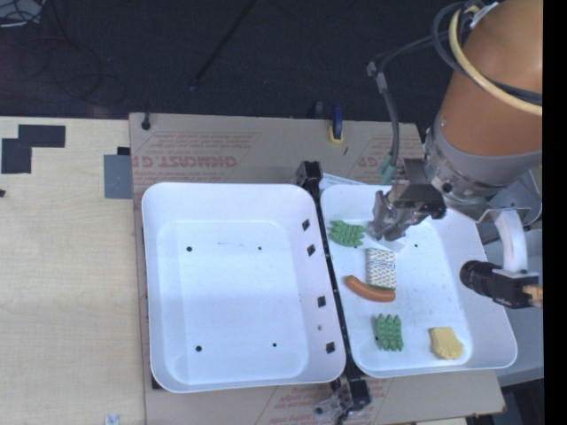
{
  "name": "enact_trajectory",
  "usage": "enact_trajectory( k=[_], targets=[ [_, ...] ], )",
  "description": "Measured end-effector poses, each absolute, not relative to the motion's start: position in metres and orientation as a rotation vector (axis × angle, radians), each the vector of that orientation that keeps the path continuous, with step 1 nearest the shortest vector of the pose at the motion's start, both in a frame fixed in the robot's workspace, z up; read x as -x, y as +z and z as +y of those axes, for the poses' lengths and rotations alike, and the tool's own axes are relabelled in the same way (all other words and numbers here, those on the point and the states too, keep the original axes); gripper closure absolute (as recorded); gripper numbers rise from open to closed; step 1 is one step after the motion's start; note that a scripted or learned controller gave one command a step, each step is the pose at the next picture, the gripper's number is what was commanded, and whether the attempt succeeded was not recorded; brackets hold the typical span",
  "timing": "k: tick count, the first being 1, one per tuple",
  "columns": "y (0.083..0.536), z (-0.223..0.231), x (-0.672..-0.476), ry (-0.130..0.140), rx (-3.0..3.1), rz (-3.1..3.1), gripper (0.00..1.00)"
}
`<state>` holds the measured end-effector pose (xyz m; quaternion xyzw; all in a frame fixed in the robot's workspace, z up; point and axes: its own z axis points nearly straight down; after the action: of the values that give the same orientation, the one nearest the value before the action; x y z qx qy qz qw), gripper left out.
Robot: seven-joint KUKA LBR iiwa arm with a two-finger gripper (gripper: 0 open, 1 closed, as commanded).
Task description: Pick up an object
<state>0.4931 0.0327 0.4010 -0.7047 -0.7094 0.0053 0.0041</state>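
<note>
While the arm (pixel 492 104) reached in from the right, the hand (pixel 387 228) hung over the upper part of the right bin (pixel 483 326). Whether it was open or closed, cannot tell; nothing was visibly gripped.

Pickable things, relative to the hand:
- green ridged piece (pixel 346 233): just beside the hand, on its left, close to the divider (pixel 321 264) between bins.
- checkered white packet (pixel 381 267): directly below the hand, near it, apart from the tips as far as the view showed.
- orange sausage-shaped item (pixel 369 289): below the packet, touching or nearly touching its lower edge, can't resolve which.
- second green studded block (pixel 388 331): well below the hand, toward the bin's near edge.
- yellow chunk (pixel 446 343): below and to the right, well apart, near the bin's lower right corner.

Obstructions: packet and sausage were crowded together, so no clean side gap between those two. The green ridged piece sat near the divider wall, tight on its left. Black clips ran along the divider.

Open room: the right half of the right bin, from the hand's right down to the yellow chunk, was bare white floor. The left bin (pixel 177 228) lay well to the hand's left, past the divider. Both bins sat on a cardboard sheet (pixel 221 153) on the desk (pixel 62 282). A black cylindrical part (pixel 487 282) hung over the bin's right rim, right of the hand.
</note>
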Motion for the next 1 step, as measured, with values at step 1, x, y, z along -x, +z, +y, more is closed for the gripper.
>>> enact_trajectory(
  k=[1],
  targets=[
    [0.4103,0.0325,-0.4934,0.020,2.200,-2.228,1.00]
  ],
)
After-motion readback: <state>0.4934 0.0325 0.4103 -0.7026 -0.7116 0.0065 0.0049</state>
